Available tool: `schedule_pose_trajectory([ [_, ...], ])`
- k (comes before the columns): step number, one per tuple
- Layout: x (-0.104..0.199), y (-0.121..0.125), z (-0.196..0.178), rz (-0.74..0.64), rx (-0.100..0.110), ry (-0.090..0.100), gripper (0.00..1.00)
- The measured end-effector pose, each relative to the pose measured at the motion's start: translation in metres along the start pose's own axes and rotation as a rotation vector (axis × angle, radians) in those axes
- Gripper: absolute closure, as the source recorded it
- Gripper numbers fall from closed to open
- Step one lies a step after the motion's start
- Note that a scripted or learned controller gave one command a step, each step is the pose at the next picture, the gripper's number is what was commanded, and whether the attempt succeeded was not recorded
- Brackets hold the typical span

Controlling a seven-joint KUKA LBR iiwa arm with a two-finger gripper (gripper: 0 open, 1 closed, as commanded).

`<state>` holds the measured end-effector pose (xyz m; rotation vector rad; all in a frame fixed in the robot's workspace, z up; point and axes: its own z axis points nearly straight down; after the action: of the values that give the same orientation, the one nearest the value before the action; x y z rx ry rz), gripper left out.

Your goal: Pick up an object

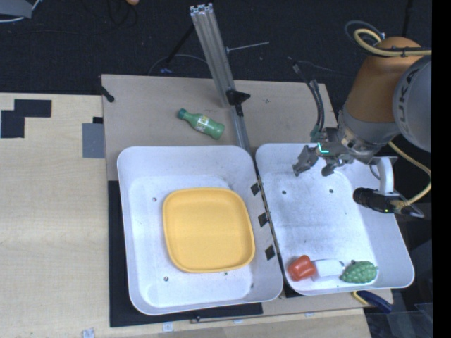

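My gripper (pixel 316 167) hangs over the far end of the right bin (pixel 317 217), its two fingers spread open with nothing between them. At the near end of that bin lie a red pepper (pixel 301 267), a small white piece (pixel 328 267) and a green bunch of grapes (pixel 359 272), side by side along the front wall. A yellow square plate (pixel 208 229) rests flat in the middle of the left bin (pixel 141 189).
A green bottle (pixel 201 123) lies on its side on the bench behind the left bin. A slanted aluminium post (pixel 217 48) rises behind the two bins. Black clips (pixel 261 210) sit on the seam between the bins.
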<state>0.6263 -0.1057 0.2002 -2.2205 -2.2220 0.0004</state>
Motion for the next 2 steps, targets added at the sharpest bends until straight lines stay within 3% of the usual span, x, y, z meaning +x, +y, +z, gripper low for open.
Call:
schedule_pose_trajectory([
  [1, 0.0, 0.0, 0.0, 0.0, 0.0, 0.0, 0.0],
  [2, 0.001, -0.001, 0.064, 0.0, 0.006, 0.0, 0.0],
])
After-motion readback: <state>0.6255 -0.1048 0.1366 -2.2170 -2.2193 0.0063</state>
